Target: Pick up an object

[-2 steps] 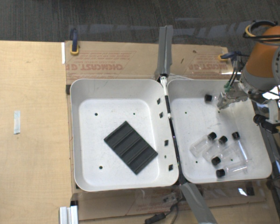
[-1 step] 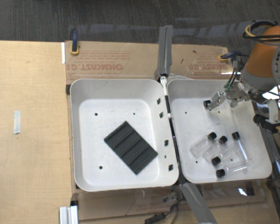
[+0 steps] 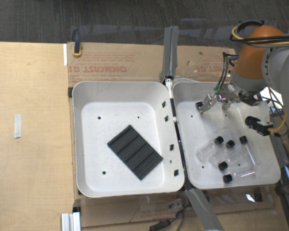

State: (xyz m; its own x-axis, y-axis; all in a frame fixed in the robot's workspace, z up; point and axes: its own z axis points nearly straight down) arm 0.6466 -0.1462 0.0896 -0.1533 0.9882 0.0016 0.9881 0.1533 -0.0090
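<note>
Clear plastic tubes [image 3: 226, 158] with black caps lie low in the right bin [image 3: 192, 177]; my tool [image 3: 207, 102] hangs above its upper part, jaw state I can't tell. Approach phase: next I'd descend.

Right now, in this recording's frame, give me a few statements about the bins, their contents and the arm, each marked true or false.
1. The dark ribbed slab lies in the left bin. True.
2. The clear tubes with black caps lie in the left bin. False: they lie in the right bin.
3. The arm is over the right bin. True.
4. The ribbed slab is lined up square with the bin walls. False: it lies at a slant.
5. The gripper is over the near edge of the right bin. False: it is by the far part of that bin, apart from the tubes.
</note>
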